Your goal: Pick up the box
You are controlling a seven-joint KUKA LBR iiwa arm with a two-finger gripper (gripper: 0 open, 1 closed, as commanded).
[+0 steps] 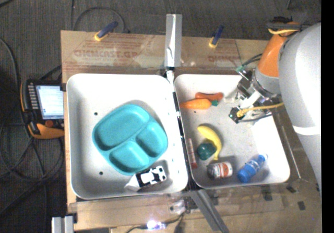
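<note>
The box is a small black-and-white carton lying in the left bin, near its front wall and just below a turquoise divided plate. My gripper hangs over the upper right part of the right bin, to the right of a carrot. It is far from the box, a whole bin-width to the right and further back. Nothing shows in its grasp.
The right bin holds an orange carrot, a red piece, a banana, a green item, a can, a blue bottle and a thin stick along its left wall.
</note>
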